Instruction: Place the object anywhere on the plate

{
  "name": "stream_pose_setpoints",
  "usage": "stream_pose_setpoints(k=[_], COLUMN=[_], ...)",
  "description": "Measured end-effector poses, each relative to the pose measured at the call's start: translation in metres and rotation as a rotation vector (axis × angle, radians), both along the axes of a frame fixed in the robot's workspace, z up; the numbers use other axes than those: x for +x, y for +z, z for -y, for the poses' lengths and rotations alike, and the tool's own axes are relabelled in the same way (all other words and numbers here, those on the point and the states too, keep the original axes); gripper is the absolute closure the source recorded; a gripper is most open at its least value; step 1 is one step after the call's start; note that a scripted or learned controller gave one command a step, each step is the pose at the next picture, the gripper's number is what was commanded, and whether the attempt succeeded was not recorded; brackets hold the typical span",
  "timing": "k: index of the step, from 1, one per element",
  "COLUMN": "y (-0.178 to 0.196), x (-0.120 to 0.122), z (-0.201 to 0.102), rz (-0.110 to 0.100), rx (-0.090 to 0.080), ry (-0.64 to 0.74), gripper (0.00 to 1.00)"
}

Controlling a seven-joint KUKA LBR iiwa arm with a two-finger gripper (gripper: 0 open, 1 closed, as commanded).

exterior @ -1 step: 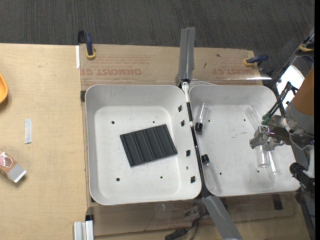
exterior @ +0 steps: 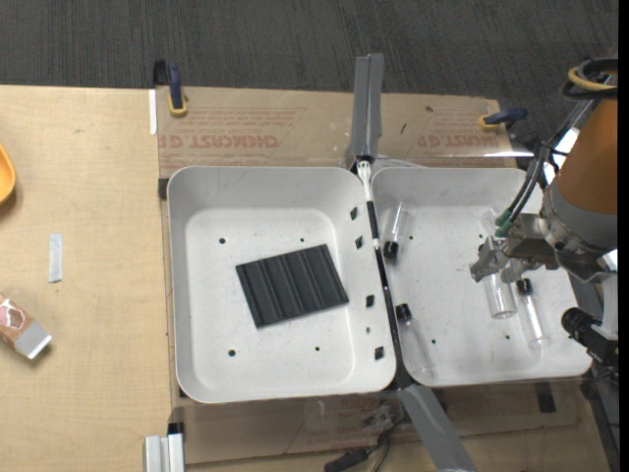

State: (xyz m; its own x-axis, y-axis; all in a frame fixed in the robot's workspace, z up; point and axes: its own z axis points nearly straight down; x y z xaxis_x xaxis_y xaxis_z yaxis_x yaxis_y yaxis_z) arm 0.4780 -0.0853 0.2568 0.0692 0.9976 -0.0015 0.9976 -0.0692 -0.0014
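A dark ridged rectangular plate (exterior: 293, 284) lies flat in the middle of the left bin (exterior: 197, 362). My gripper (exterior: 498, 261) hangs over the right side of the right bin (exterior: 442, 372). A clear plastic tube (exterior: 502, 299) sits directly under it, its upper end hidden by the gripper. Whether the gripper touches the tube I cannot make out. A second clear tube (exterior: 532, 320) lies just right of the first. A third clear tube (exterior: 394, 224) with a black cap (exterior: 390, 251) lies near the right bin's left wall.
A small black piece (exterior: 402, 313) sits on the right bin floor near the divider between the bins. Clamps (exterior: 173, 91) hold cardboard behind the bins. Loose items (exterior: 25, 330) lie on the wooden bench at far left.
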Motion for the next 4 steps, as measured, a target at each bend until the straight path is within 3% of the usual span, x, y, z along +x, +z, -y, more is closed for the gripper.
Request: stream_pose_setpoints(k=[1, 2, 3, 4], y=[0.018, -0.048, -0.067, -0.056], x=[0.0, 0.065, 0.096, -0.001], z=[-0.059, -0.096, -0.158, -0.206], rz=[0.0, -0.003, -0.002, -0.005], rx=[0.0, 0.0, -0.001, -0.001], ry=[0.059, 0.113, 0.185, -0.043], gripper=[1.0, 1.0, 1.0, 1.0])
